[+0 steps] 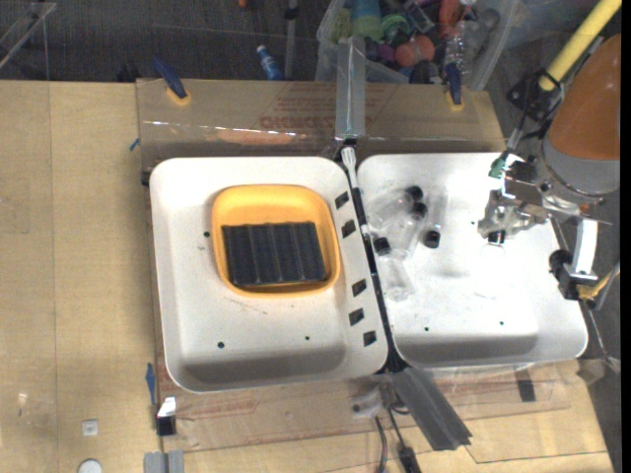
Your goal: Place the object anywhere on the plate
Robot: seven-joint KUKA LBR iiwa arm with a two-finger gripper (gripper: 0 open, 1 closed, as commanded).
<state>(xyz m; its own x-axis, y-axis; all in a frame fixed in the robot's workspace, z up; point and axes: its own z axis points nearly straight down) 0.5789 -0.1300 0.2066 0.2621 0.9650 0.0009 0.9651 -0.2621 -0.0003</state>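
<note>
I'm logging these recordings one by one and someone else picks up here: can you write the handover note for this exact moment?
Gripper: above the right bin, near its right side; nothing seen between its fingers.
Object: a clear plastic piece with black caps lies in the right bin's left part, close to the divider.
Plate: the yellow plate sits in the left bin and already bears a dark ribbed tray.
Done: no pickup yet.
Left: grasp the clear piece, carry it across, set it on the plate.
</note>
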